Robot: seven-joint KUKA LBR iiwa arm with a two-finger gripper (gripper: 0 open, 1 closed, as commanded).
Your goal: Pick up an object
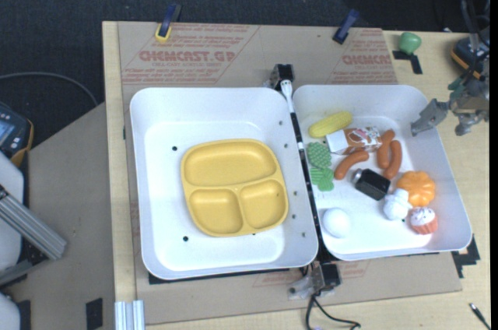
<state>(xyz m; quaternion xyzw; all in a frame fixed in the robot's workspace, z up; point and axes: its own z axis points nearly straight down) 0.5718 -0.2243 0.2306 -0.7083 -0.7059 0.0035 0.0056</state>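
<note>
Camera view from above catches my gripper (445, 121) at the far right, hanging over the outer rim of the right bin (459, 205). My two grey fingers (428, 118) are spread apart with nothing between them. The toys lie below and to the left of me, well clear of my fingertips: two sausages (391, 155) side by side, a corn cob (330, 124) near the bin's inner wall, a green ridged piece (320, 165) under it, a black block (372, 184), an orange pumpkin (416, 186), a cupcake (422, 220) and a white ball (337, 222). Beyond them the left bin (152, 188) holds a yellow divided tray (233, 187). Both bins rest on a brown cardboard sheet (226, 48).
</note>
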